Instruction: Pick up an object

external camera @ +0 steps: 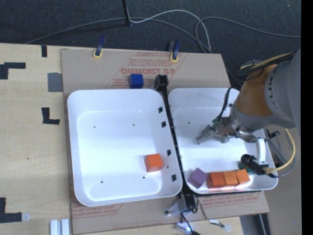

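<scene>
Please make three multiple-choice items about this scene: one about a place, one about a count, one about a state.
1. Where is the orange cube?
A. left bin
B. right bin
C. on the cardboard

2. How many orange blocks lie in a row in the right bin?
A. one
B. three
C. five

3. What is between the gripper fingers?
A. the purple block
B. a blue cube
C. nothing

Answers: 1 A, it sits on the left bin floor. 2 B, three sit beside the purple block. 3 C, the fingers are spread over bare floor.

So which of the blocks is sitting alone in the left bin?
The orange cube. The purple block and the orange row lie in the right bin, below the gripper.
</scene>
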`<move>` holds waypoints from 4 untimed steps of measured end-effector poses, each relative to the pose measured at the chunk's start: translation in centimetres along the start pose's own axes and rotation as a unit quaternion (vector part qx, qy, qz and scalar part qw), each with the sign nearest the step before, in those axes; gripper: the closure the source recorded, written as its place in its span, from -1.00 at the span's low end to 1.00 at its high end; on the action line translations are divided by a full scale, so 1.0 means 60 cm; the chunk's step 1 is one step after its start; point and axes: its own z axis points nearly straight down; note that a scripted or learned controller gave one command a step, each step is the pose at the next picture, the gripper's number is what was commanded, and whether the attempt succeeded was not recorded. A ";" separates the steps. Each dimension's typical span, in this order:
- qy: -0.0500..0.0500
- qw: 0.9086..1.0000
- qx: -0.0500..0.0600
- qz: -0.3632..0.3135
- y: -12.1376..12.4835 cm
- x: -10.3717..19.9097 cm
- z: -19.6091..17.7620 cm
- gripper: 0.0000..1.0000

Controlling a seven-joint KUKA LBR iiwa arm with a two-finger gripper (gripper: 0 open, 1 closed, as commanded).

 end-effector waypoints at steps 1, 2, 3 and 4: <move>0.000 1.000 -0.001 0.000 0.001 0.000 -0.019 1.00; 0.000 1.000 -0.002 0.000 0.002 0.014 -0.095 1.00; 0.000 1.000 -0.003 0.000 0.002 0.029 -0.190 1.00; 0.000 1.000 -0.003 0.000 0.004 0.026 -0.294 1.00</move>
